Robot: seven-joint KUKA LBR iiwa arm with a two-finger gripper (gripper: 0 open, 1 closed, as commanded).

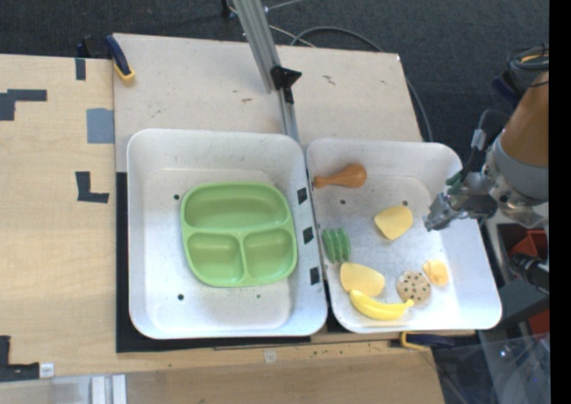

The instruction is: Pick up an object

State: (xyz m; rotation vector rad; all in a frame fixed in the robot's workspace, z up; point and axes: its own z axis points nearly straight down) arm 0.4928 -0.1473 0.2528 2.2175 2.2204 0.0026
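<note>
While the end effector (439, 215) hangs just right of the yellow cheese wedge (393, 222), its opening impossible to tell, nothing is visibly held. A descent here could clip the right bin's (486, 300) wall or nudge the wedge away.

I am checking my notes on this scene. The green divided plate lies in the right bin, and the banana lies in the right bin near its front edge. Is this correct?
Not quite. The camera view shows the green divided plate in the left bin, not the right one. The banana does lie in the right bin near its front edge.
</note>
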